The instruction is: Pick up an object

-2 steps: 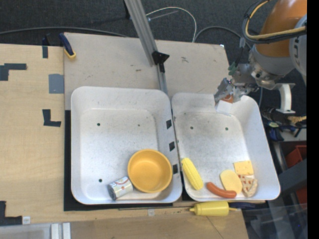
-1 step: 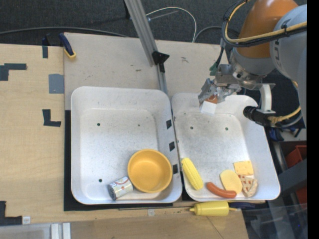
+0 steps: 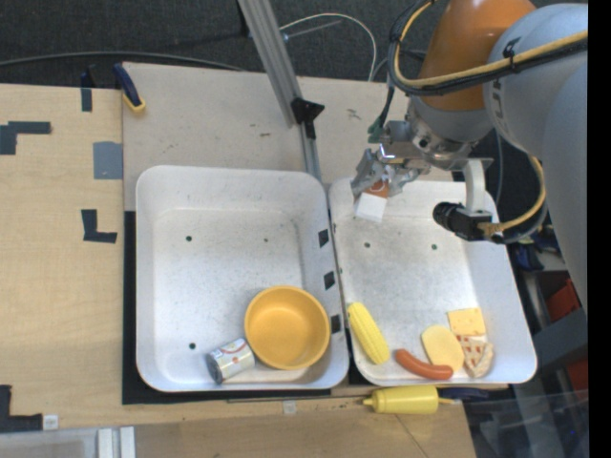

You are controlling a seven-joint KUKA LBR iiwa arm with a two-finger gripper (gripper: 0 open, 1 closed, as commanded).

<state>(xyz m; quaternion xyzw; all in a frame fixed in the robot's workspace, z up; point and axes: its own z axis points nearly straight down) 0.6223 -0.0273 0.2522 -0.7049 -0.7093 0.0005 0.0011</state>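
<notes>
My gripper [image 3: 378,181] hangs over the far left corner of the right bin [image 3: 420,256]. A small white object with a red top [image 3: 370,205] sits between its fingers, lifted off the bin floor. In the same bin's near end lie a yellow corn cob [image 3: 368,332], a red sausage [image 3: 422,364], a yellow cheese wedge [image 3: 466,322], a pale yellow piece [image 3: 441,346] and a pizza slice [image 3: 476,357]. The left bin [image 3: 200,246] holds a yellow bowl [image 3: 284,326] and a small can [image 3: 230,360] at its near side.
A yellow mustard bottle [image 3: 406,401] lies on the bench just in front of the right bin. A slanted metal pole [image 3: 277,60] comes down to the far rim between the bins. A blue and yellow clamp [image 3: 129,89] sits at the far left.
</notes>
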